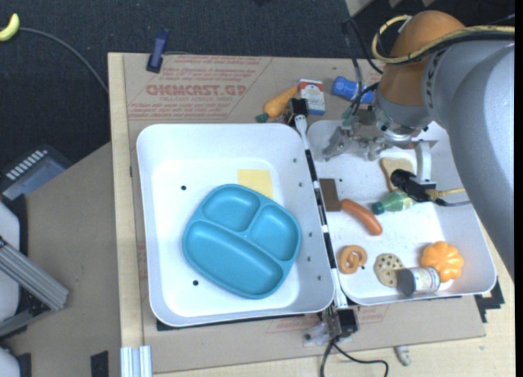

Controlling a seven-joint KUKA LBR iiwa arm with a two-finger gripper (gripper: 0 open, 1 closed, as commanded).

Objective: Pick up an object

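Sausage [361, 216], orange-red, slim, lying diagonally in right bin [478, 228], gripper [353, 140] state unclear

- Arm [478, 81]: broad, smooth, rounded grey casing.
- Orange band [413, 60]: glossy, domed, above the wrist.
- Yellow-and-black cable [391, 33] looping beside the band.
- Metallic grey gripper [359, 140] hardware.

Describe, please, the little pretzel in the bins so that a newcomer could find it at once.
Start at the right-hand shallow white bin, the one without the big blue divided plate. Along its near edge, close to the wall shared with the other bin, lies the small brown knotted pretzel. It sits below the red-orange sausage and left of the round speckled cookie; its looped shape with holes sets it apart.
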